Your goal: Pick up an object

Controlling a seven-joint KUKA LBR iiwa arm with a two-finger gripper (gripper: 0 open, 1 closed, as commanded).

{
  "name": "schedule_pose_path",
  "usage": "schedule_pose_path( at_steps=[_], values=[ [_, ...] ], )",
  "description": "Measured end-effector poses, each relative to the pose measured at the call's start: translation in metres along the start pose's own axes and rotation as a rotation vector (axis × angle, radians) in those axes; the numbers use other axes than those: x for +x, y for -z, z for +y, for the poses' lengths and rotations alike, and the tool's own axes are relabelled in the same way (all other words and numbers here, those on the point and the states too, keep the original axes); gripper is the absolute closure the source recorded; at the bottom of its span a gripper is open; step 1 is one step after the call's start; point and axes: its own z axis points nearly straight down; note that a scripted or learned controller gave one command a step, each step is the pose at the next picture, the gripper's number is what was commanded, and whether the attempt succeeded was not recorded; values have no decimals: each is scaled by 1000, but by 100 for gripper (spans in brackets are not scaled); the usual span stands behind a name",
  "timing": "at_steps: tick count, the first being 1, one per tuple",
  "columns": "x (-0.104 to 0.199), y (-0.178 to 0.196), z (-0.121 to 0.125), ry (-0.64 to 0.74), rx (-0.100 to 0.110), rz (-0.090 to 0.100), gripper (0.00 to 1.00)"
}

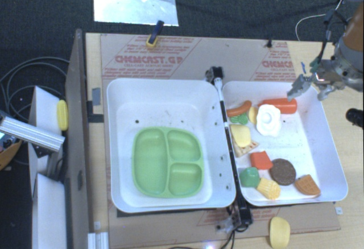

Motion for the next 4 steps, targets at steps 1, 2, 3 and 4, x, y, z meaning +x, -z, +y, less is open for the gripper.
schedule_pose_path(
  at_steps=[1,2,3,4],
  values=[
    [77,-130,-2,7,7,5,0],
    [78,-173,-75,-5,-11,3,0],
    [75,-171,-101,-3,-22,-2,0],
    [65,-171,-108,0,-20,2,0]
  ],
)
